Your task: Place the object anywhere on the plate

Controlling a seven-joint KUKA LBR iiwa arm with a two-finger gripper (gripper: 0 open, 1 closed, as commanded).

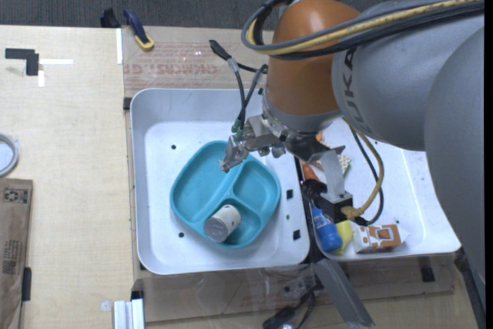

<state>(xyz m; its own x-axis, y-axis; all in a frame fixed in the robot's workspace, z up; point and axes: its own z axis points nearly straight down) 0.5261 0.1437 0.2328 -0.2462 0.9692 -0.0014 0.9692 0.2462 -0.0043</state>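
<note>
A teal divided plate (262,182) lies in the left white bin (154,166). A small pale cylinder (223,222), like a short can on its side, rests in the plate's near compartment. My gripper (234,152) hangs over the plate's far edge, up and slightly right of the cylinder and apart from it. I see nothing held in it. The orange band and the grey arm fill the upper right and hide part of both bins.
The right bin (416,196) holds a blue and yellow object (329,235), an orange and white carton (379,237) and a partly hidden item (333,159). On the bench at the left lie a tape roll (5,155) and a brown packet (15,235).
</note>
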